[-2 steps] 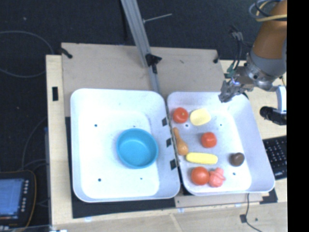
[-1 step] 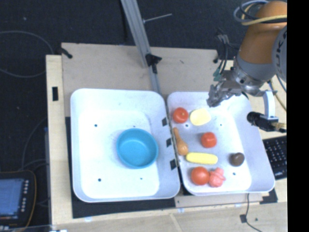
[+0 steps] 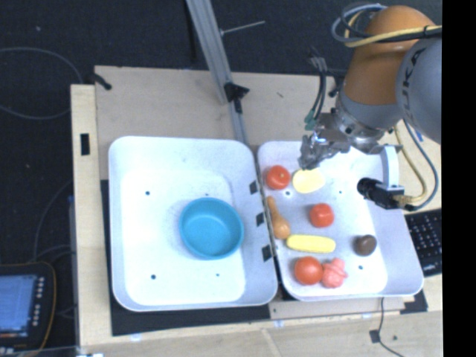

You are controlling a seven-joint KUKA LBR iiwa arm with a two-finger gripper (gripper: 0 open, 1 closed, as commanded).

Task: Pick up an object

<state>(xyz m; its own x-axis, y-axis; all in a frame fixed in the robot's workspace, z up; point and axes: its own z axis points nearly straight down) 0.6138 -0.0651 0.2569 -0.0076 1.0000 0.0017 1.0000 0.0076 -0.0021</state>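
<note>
The grey arm with its orange band [image 3: 375, 65] reached in over the right shallow white plastic bin [image 3: 398, 270], and its two-finger gripper [image 3: 311, 158] hung low at that bin's far end, just above the pale yellow, rounded lemon-like piece [image 3: 308, 181]. Nothing looked lifted: every item lay on the bin floor, so the pick was, by my reading, at the approach or closing stage with the grasp and the raise left to do. Whether the tool was spread or pressed together I could not tell; its tip was a dark blur against the bin.

The left white bin [image 3: 134, 274] held a round blue plastic bowl [image 3: 212, 227]. In the right bin lay a long yellow banana-like piece [image 3: 311, 243], a slim orange carrot shape [image 3: 278, 222], three red tomato-like rounds [image 3: 277, 177] [image 3: 321, 215] [image 3: 307, 271], a knobbly pink lump [image 3: 335, 273] and a small dark brown ball [image 3: 364, 245]. The arm's upper part was cut off at the frame's edge.
</note>
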